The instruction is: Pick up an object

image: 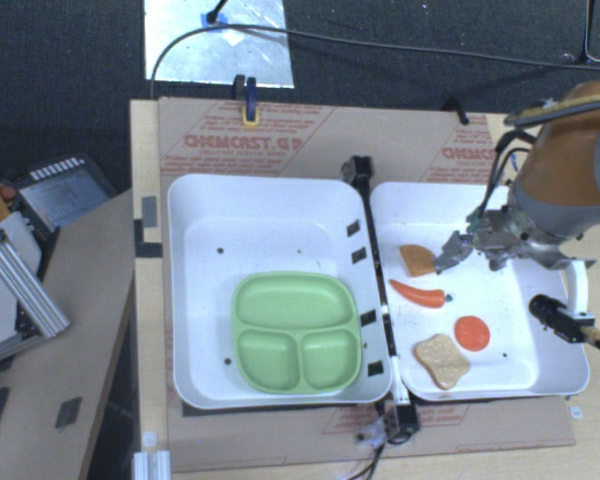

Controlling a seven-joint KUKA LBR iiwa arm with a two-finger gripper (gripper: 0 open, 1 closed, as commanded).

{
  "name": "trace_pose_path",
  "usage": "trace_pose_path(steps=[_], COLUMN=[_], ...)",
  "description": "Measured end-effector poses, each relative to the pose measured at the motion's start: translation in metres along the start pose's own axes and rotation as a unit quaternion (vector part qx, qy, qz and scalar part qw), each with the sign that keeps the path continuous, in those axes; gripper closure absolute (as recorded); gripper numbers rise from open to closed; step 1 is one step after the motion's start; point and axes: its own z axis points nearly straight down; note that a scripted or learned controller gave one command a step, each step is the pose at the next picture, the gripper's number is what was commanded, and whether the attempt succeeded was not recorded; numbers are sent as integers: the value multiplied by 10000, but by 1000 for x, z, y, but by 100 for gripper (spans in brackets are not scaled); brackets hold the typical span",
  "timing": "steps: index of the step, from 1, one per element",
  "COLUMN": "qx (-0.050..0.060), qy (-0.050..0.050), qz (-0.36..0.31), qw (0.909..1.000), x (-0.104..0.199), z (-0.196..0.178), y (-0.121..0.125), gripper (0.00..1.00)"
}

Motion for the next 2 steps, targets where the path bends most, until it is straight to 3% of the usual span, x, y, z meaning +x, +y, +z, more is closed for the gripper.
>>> trace_pose_path(steps=[1,2], qx=[-68,-43], qy=[-8,-2], qz=[-13,-2], qw=[10000,10000], x=[0,-1], z=[-7,52], y=[3,-5], gripper=[0,0])
